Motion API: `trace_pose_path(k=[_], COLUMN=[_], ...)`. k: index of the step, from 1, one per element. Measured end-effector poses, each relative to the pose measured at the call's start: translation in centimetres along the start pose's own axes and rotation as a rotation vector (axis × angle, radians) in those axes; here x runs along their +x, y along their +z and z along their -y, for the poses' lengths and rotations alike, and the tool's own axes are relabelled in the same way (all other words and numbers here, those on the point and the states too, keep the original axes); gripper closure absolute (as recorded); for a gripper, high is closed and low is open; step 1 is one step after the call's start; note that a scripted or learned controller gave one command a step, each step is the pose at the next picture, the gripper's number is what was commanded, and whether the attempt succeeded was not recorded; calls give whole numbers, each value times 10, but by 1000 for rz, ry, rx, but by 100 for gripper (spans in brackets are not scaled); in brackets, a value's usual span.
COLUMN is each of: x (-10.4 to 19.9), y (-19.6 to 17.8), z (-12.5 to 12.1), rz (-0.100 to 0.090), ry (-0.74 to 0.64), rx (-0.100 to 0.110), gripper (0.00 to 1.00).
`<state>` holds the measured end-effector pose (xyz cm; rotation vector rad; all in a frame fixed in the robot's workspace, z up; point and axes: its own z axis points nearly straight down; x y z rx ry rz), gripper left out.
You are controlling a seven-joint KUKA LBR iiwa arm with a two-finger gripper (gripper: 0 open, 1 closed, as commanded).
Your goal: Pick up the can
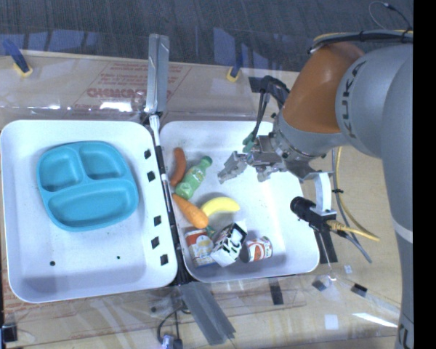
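Gripper: we see the gripper (236, 164) over the upper middle of the right bin (298, 264), its fingers spread apart with nothing between them.
Can: we find the can (256, 250) lying on its side near the bin's front wall, well apart from the jaws and on the camera's side of them.
Between jaws and can: the banana (221, 206) lies on the bin floor in that stretch.
Beside the jaws: the green bottle (192, 177) lies tilted just to their left in our view, with a sausage (178, 166) next to it by the dividing wall.
Beside the can: a black-and-white carton (229, 243) touches the can's left end; a small red-and-white box (198, 244) sits past that, and a carrot (190, 210) lies above them.
Left bin: the left bin (18, 267) holds a blue divided plate (88, 183).
Arm: we see the grey arm (378, 107) with its orange band coming in from the right.
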<state>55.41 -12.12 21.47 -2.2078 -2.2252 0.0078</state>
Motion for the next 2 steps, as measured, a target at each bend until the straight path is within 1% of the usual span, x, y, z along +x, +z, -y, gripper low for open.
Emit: trace_pose_path(k=[1, 2], x=[-17, -82], y=[87, 119], z=[66, 77], rz=[-1, -3], ry=[297, 189], rx=[2, -2], gripper=[0, 0])
